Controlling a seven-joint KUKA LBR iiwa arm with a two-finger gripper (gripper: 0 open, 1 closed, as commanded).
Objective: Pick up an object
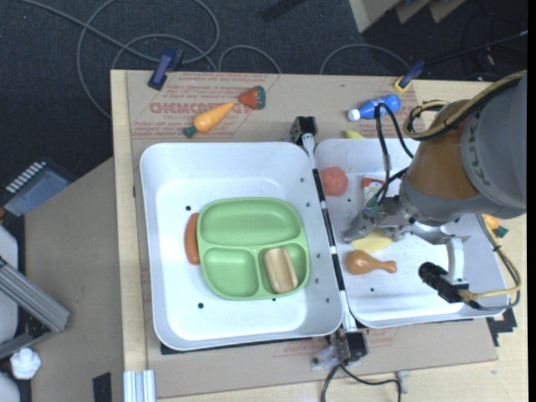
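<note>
Objects for picking lie in the right bin (469, 304): a brown toy drumstick (369, 265) near the bin's middle, a yellow piece (374, 243) just beyond it on the far side, and a pinkish round item (334, 180) toward the far left corner of that bin. The tool (374, 221) sits low over the right bin, just beside the yellow piece and just far of the drumstick; whether it is apart, together or clamped on anything cannot be told (the wrist and cabling cover the tip). The grey arm (490, 153) with its orange band (440, 170) enters from the right and covers much of the bin's far right portion. The left bin (167, 174) carries a green divided plate (249, 245); a tan bread-like piece (280, 270) lies in the plate's near right compartment, and an orange-red sausage shape (193, 238) lies on the bin floor touching the plate's left edge. On the counter (134, 308), far of the left bin, a toy carrot (211, 116) lies beside a small red and green item (253, 98). A blue and white bottle (373, 108) lies far of the right bin.
</note>
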